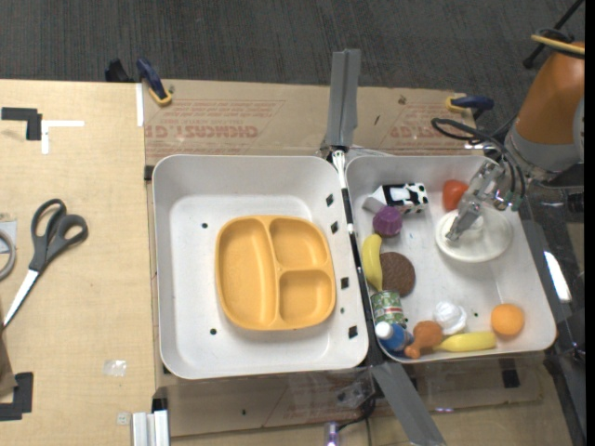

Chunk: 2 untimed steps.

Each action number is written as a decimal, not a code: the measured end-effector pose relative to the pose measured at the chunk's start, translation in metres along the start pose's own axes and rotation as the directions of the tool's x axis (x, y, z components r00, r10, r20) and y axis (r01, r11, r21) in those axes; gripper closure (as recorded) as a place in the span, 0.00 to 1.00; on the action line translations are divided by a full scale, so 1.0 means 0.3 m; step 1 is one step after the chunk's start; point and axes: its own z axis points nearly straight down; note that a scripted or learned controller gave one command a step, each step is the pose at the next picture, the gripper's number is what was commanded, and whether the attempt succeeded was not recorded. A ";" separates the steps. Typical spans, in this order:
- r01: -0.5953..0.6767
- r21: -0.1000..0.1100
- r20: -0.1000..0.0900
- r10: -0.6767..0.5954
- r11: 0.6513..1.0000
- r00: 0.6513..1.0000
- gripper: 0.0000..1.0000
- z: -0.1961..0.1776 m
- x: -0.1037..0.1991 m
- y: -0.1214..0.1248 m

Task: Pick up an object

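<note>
Right now the pincer (pixel 460 226) hangs low in the right bin (pixel 535 249), its tips down at a small white plate (pixel 488 244) near the bin's far right side. Whether its fingers are spread or pressed together I cannot tell from this angle, and nothing shows between them. That plate looks like the likeliest target: I'd guess it is light, stiff plastic, smooth and a bit slippery, and lying flat it offers little but its thin rim to pinch. A red ball (pixel 454 193) sits just beside the tips, rounder and probably easier to close on, though it could roll. Further along lie a purple ball (pixel 388 220), a banana (pixel 372 260), a brown disc (pixel 398 272), a can (pixel 386 307) and an orange (pixel 507 320), all small and likely light. An orange tray (pixel 276 272) fills the left bin (pixel 177 277)
</note>
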 end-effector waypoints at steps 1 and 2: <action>-0.151 -0.017 0.045 0.152 0.988 0.987 0.00 0.037 0.144 0.236; -0.396 -0.022 0.041 0.396 0.918 0.917 0.00 0.048 0.328 0.260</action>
